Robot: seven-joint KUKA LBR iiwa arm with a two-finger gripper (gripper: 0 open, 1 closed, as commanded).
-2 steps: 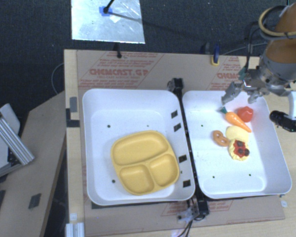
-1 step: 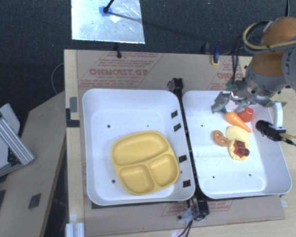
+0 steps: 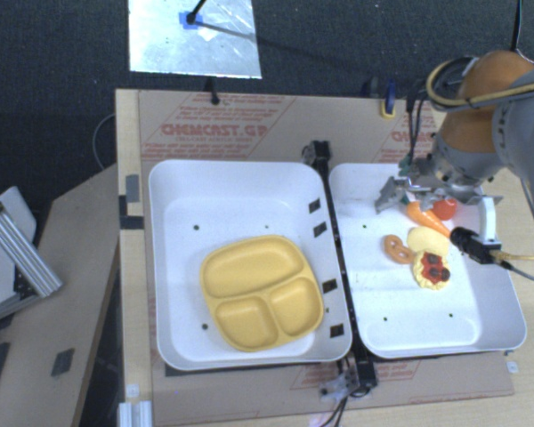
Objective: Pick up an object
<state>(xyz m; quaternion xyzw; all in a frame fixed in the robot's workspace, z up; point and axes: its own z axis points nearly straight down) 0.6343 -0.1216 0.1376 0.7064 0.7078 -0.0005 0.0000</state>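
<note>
A: Where the left bin (image 3: 173, 194) is looked at first, what is found in it?

B: A yellow tray (image 3: 262, 290) with three compartments is seen lying flat on its floor, toward the near side.

A: And what is held by the right bin (image 3: 481, 327)?

B: A small cluster of toy food is gathered in its far half. A brown pretzel-like ring (image 3: 396, 248) is placed leftmost, with a pale yellow piece (image 3: 425, 239) touching it on the right. A yellow piece topped with red (image 3: 432, 271) is set just below, and an orange carrot (image 3: 424, 216) is laid above, beside a red piece (image 3: 444, 208).

A: Where is the gripper (image 3: 416, 188) seen?

B: It is lowered over the far right part of that bin, just above the carrot. Whether the jaws are wide or narrow cannot be told, and nothing is seen between them.
</note>
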